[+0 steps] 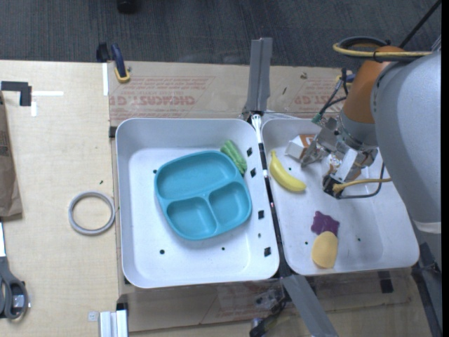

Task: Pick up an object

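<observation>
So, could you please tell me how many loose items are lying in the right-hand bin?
4: a banana near the bin's left wall, a purple piece and a yellow piece toward the front, and a white-and-orange item at the back. The arm may hide more.

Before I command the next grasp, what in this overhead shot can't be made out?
- Gripper: finger state, blurred against its own hardware and cables.
- White and orange item at the right white bin's back: partly behind the gripper, identity unclear.
- Green object: partly under the blue divided plate's rim.
- Scissors: cut by the left edge.
</observation>
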`<control>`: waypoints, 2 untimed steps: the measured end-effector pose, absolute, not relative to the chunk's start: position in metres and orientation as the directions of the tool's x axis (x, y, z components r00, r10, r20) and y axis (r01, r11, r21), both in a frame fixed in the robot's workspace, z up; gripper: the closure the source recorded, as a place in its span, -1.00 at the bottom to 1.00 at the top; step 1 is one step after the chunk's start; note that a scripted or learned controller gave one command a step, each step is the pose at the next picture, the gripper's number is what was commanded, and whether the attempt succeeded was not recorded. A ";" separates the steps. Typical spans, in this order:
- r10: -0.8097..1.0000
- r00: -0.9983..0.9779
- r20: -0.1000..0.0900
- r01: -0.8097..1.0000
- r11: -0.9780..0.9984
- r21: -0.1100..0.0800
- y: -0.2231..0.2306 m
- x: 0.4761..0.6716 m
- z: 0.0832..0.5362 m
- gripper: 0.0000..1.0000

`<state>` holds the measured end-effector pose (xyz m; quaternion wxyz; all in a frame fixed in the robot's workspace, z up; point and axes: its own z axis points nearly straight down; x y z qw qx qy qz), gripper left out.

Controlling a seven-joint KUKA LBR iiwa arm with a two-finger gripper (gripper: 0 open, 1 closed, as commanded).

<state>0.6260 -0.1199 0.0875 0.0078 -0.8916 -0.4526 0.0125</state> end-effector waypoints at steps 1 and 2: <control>0.971 0.240 -0.003 0.971 -0.240 -0.006 -0.099 0.631 0.090 -1.00; 0.971 0.240 -0.003 0.971 -0.240 -0.006 -0.099 0.631 0.090 -1.00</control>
